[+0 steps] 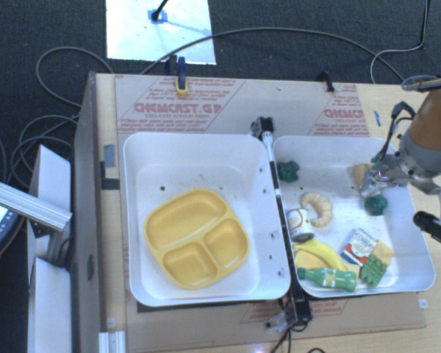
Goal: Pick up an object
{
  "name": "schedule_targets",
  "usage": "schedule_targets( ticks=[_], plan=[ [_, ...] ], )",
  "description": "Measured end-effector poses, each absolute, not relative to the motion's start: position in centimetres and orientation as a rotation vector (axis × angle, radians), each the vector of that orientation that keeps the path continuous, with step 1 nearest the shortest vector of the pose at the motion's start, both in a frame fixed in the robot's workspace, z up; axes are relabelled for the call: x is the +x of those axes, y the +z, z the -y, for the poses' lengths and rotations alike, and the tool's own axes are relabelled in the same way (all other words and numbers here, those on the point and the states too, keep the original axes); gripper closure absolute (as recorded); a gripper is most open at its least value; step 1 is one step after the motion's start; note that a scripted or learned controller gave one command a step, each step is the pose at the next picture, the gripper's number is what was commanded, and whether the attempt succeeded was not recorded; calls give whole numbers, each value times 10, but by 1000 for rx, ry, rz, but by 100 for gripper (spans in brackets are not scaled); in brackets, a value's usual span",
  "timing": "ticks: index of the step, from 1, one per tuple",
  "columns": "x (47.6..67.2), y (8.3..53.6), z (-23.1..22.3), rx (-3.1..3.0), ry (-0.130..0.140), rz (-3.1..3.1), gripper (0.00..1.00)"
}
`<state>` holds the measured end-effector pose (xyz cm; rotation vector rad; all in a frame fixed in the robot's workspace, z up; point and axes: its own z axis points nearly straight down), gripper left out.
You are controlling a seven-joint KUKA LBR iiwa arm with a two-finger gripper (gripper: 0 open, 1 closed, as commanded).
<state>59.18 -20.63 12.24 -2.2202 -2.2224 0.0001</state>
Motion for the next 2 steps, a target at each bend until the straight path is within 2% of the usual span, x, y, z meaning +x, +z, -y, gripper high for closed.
schedule_targets(
  ticks=[1,2],
  plan=[
    [553,84,202,-2211,-9,2224,100],
    [569,101,159,-2218,-3,2227,100]
  ],
)
